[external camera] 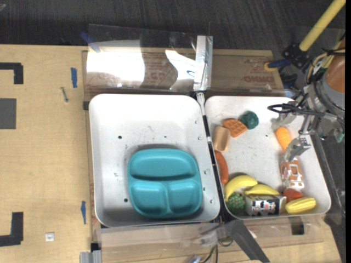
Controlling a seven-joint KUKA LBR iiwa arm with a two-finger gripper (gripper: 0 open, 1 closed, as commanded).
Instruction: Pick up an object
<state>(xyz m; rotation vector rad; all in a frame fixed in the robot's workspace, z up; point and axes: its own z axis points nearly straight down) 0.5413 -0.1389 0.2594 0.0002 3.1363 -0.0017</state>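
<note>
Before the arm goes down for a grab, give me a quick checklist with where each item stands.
1. Gripper over the right bin: ok.
2. Something within reach under it: ok, carton and orange carrot lie close by.
3. Jaws open: cannot tell.
4. Gripper already holding something: cannot tell.
5. Target apart from neighbours: not ok, carton touches the tomato.
6. Teal tray out of the way in the left bin: ok.

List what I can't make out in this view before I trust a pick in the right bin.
- Gripper: small and blurred over the right bin; whether it holds anything is unclear.
- Arm: cut off by the right edge.
- Can: label too small to read.
- Green item: partly hidden under the banana.
</note>
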